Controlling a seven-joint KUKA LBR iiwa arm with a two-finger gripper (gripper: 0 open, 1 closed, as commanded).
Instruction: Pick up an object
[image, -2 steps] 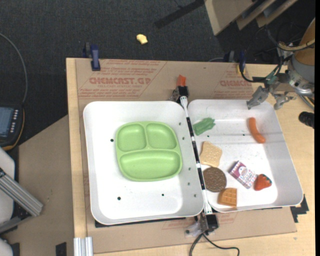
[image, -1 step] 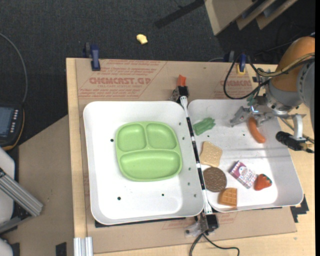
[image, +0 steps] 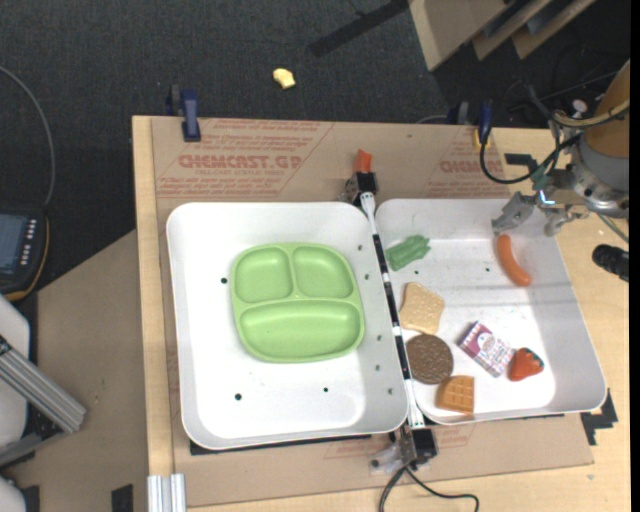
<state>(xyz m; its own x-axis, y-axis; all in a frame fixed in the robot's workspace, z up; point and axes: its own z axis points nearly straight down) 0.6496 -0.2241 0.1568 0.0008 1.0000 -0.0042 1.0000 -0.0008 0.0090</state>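
Nearest to the camera, at the near edge of my right bin (image: 570, 300), lies a waffle piece (image: 456, 393), touching a round brown cookie (image: 429, 358) just beyond it. To their right sit a strawberry (image: 526, 364) and a small purple-and-white packet (image: 485, 348), close together. A little farther in, a cracker (image: 421, 307) rests by the divider between the bins, and beyond that a green leafy piece (image: 407, 251) lies near the far left corner of this bin.

The left bin (image: 200, 330) holds a green divided plate (image: 296, 301), well apart from everything I could pick.

Farther back and to the right lies a sausage (image: 514, 260), slanted, close to the far right corner of the right bin. My gripper (image: 530, 212) hangs just beyond it, over the bin's far rim, and its fingers look spread with nothing between them. Behind all this the desk (image: 300, 160) runs to its far edge.

I judge I am at the approach step: nothing is picked yet, and the sausage is the nearest candidate. The next move, as I see it, calls for shifting slightly nearer, lining my fingers across the sausage's narrow width, then lowering until they straddle it before closing. The bin wall nearby could foul one finger.
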